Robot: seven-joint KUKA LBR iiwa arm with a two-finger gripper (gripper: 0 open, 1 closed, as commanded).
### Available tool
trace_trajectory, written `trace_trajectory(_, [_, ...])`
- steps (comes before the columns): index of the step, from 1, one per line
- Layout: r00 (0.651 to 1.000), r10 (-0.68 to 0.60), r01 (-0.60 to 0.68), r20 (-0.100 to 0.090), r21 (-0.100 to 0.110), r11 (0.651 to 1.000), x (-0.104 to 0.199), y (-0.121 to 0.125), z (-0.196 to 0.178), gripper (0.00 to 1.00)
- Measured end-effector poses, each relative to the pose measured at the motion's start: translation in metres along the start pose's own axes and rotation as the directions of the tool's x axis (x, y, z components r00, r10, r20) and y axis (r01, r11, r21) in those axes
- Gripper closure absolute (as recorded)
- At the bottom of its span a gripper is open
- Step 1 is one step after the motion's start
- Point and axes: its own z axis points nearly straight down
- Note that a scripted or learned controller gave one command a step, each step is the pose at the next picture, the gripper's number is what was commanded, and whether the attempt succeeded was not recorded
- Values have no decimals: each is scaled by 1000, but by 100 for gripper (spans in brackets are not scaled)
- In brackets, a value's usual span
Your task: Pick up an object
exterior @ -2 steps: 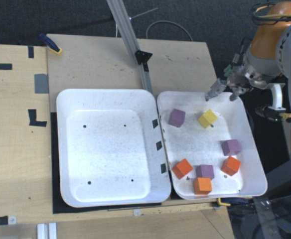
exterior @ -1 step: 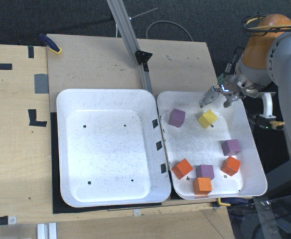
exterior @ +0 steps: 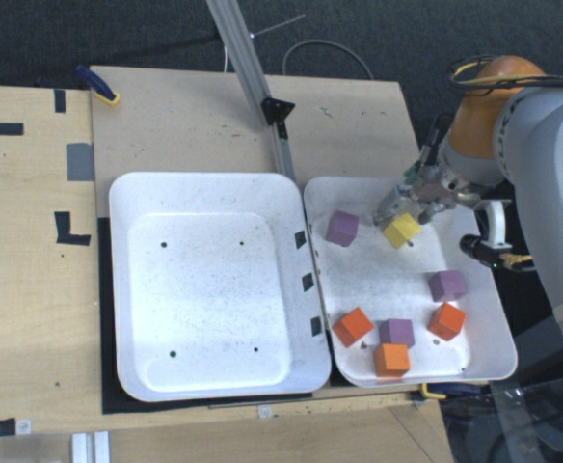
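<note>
Two white bins sit side by side on the bench. The left bin (exterior: 209, 287) has only dark specks on its floor. The right bin (exterior: 474, 355) holds seven blocks: a purple one (exterior: 341, 228) near its upper left, another purple (exterior: 446, 285) at the right, a third purple (exterior: 396, 333) low down between two orange blocks (exterior: 353, 326) (exterior: 446, 320), with a third orange (exterior: 391, 359) just below it. The gripper (exterior: 404, 222) is over the bin's upper part, its fingers closed on a yellow block (exterior: 402, 231).
</note>
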Motion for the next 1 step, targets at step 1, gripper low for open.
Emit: trace_trajectory(1, [1000,-2,2,2,-6,1000,1,2,-14,100])
